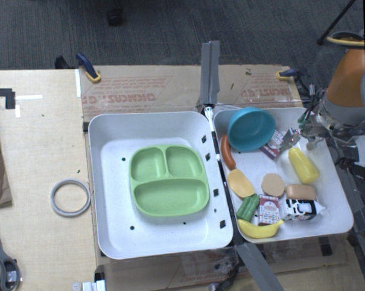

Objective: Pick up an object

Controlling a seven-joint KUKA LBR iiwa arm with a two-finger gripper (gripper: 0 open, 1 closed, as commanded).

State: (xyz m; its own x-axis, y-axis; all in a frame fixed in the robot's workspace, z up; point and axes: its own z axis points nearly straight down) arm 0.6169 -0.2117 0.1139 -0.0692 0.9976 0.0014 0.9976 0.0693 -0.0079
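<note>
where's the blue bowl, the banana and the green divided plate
blue bowl [252, 128]: camera view, on its inner hollow
banana [259, 229]: camera view, on the middle of its curved body
green divided plate [169, 180]: camera view, on the ridge between its compartments

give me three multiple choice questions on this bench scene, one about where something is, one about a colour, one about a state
1. Where does the green divided plate lie?
A. in the left bin
B. in the right bin
C. on the bare bench

2. What colour is the bowl in the right bin?
A. red
B. blue
C. white

3. How does the bowl sit?
A. flat, mouth up
B. upside down
C. tilted on its side against the bin's far wall

Answers:
1. A: the plate rests alone in the left bin.
2. B: it is teal blue inside and out.
3. C: its mouth faces sideways toward the camera, with its rim propped near the far edge.
</note>
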